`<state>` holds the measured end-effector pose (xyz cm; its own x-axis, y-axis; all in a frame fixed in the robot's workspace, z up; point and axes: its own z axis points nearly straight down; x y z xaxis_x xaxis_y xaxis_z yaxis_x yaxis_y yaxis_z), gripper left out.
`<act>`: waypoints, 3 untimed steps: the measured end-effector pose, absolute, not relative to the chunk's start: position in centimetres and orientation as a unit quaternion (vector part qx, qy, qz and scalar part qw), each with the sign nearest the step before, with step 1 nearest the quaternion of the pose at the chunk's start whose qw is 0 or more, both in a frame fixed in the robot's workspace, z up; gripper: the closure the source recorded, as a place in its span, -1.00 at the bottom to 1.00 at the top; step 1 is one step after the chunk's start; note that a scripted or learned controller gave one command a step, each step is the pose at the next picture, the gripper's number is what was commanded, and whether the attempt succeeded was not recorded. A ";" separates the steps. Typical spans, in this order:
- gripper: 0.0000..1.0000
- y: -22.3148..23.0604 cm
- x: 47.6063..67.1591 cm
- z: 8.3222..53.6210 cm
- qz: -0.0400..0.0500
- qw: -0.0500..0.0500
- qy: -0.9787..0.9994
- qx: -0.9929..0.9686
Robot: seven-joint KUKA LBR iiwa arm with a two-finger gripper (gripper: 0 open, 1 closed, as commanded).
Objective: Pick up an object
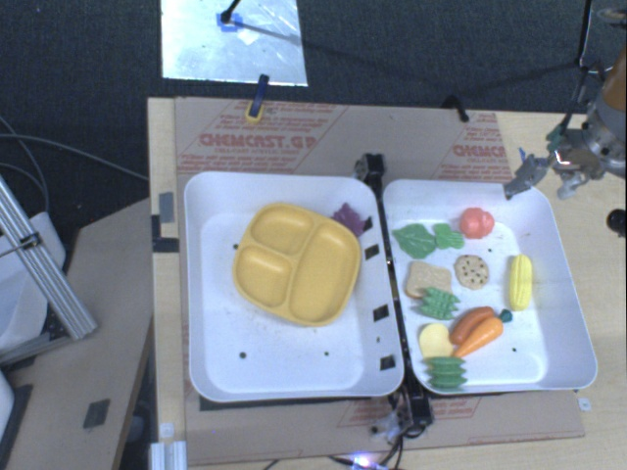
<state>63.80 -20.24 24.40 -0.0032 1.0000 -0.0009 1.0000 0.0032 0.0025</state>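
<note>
White right bin [549, 225]: gripper [545, 171] hovers at far rim, finger state unreadable.
Carrot [479, 329] crowded; neighbours could block the grasp.

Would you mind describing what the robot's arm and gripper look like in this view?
At the view's upper right, the arm's end looks grey and metallic, with a pale, tan-tinted section above. The gripper is a compact silvery-grey assembly with small blue-tinted highlights, and its fingers are dark grey. Finer markings are too blurred to read.
</note>
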 end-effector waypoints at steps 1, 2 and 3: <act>-1.00 -19.5 57.1 10.7 -0.002 -0.004 0.707 0.707; -1.00 -20.8 50.2 9.4 0.009 0.017 0.708 0.706; -1.00 -20.5 56.0 11.0 0.003 0.005 0.710 0.704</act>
